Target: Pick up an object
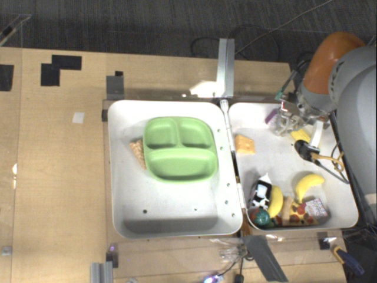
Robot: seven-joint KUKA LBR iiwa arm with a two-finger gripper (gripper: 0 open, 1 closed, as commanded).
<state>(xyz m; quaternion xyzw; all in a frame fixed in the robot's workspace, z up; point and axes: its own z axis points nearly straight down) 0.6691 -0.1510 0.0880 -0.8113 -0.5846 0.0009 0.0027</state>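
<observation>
Hand (293, 124) hangs low in the right bin's (259, 175) far corner, beside a yellow piece (301, 135) and a purple item (271, 117); whether it grips anything cannot be told. Advice: centre over one object, clear of the wall, before closing

We've 1 cam, fixed high above the bench (53, 175), looking down at a slant, far side at top of frame. Mid-range: both white bins (177, 226) fit whole near centre, w/ dark floor (147, 10) beyond the bench's far edge.
</observation>
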